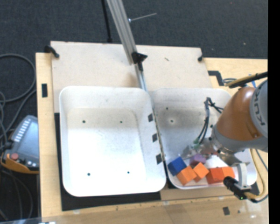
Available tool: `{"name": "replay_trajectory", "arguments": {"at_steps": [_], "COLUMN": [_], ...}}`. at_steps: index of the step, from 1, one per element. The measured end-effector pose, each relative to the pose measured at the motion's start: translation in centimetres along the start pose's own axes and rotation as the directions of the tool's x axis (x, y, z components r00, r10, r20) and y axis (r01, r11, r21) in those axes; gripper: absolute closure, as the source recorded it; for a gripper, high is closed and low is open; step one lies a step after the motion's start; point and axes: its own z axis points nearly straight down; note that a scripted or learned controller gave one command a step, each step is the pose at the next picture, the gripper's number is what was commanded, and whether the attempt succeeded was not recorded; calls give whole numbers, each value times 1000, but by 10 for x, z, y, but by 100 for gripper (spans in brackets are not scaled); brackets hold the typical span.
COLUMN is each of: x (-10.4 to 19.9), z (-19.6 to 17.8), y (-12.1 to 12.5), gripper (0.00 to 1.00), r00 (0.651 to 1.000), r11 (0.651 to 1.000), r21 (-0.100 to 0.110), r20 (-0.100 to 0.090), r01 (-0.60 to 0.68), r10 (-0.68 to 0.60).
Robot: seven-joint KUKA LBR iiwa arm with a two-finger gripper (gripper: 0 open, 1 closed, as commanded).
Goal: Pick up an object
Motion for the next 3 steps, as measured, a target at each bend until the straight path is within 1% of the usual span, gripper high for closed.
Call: {"name": "replay_trajectory", "arguments": {"at_steps": [1,2,3], "x": [-2,79,159], "z": [-11,-103,-99], "y": [2,9,48], "gripper": [100,100,100], "r00": [1000,1000,1000], "r11": [1000,1000,1000], "r21": [-4,-3,5], "r20": [0,-6,-6], "r01": [-5,12,11], "r10": [5,-12,-11]}}
